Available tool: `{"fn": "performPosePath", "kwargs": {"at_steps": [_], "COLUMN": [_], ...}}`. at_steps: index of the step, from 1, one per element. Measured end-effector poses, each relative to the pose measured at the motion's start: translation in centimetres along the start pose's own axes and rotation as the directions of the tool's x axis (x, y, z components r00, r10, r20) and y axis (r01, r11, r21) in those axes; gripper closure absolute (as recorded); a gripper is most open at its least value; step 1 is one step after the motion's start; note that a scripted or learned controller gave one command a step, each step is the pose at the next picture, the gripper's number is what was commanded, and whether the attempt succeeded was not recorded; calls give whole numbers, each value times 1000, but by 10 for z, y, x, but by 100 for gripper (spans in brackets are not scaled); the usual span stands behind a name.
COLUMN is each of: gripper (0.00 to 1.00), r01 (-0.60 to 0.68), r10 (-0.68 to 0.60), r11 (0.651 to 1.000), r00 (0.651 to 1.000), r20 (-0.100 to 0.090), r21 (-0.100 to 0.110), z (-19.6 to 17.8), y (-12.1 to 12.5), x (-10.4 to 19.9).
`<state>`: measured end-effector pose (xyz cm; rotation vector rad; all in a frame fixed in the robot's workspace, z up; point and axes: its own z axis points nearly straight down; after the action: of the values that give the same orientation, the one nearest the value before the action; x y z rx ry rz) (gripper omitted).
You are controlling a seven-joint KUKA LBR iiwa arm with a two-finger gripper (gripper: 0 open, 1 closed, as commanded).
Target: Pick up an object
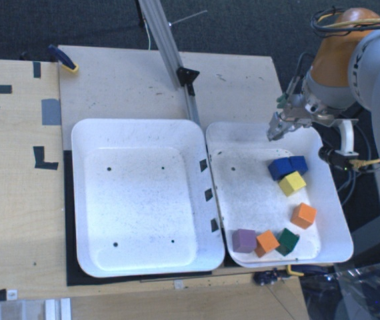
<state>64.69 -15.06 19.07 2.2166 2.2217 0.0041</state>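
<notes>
**Ana:** Blue is nearest! The blue block sits in the right bin, with the yellow block touching it at five o'clock. The gripper hangs over the bin's far rim, at about eleven o'clock from that blue block.

**Ben:** Carrying anything?

**Ana:** Nothing visible between the fingers, and whether they're wide or narrow I cannot tell from this angle.

**Ben:** What could spoil it?

**Ana:** My guess: blue and yellow touch, so a finger descending between them could shove one aside or land on top. The purple block, the orange block and the green block huddle at six o'clock against the near wall (awkward, fingers may hit the rim).

**Ben:** Any easier option?

**Ana:** The second orange block stands alone, though close to the three o'clock wall. Open floor lies at nine o'clock in this bin, and the left bin offers room.
</notes>
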Motion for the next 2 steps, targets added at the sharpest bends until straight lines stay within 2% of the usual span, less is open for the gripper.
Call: {"fn": "performPosePath", "kwargs": {"at_steps": [1,2], "gripper": [100,100], "r01": [0,0], "r10": [0,0], "r11": [1000,1000], "r00": [1000,1000], "r20": [1,0], "r21": [-2,0], "z": [-64,-102], "y": [-1,1], "x": [1,1]}}
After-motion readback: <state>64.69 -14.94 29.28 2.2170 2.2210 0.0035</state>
